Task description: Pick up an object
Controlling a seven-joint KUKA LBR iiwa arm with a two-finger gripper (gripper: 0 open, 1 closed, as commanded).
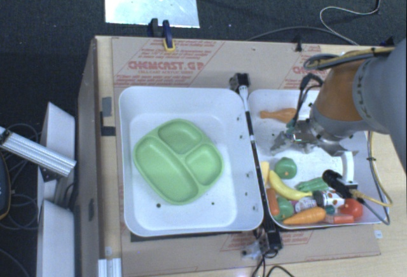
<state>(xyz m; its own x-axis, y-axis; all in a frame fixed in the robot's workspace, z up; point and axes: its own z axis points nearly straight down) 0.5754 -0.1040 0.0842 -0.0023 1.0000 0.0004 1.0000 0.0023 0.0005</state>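
My gripper (284, 140) hangs low in the right bin (267, 104), with the grey arm and its orange band reaching in from the right. Its fingers point down-left over bare bin floor, with nothing visibly between them. A green round fruit (285, 167) lies just below the gripper. An orange chicken-leg toy (278, 114) rests above it near the bin's back. A yellow banana (286, 187), a carrot (304, 216), a red tomato (351, 208) and other toy food crowd the bin's front.
The left bin (137, 104) holds a green divided plate (178, 159). A black clip (240, 82) sits where the two bins meet at the back. Cables run along the bench's right side. A blue and yellow clamp (166, 34) stands at the bench's far edge.
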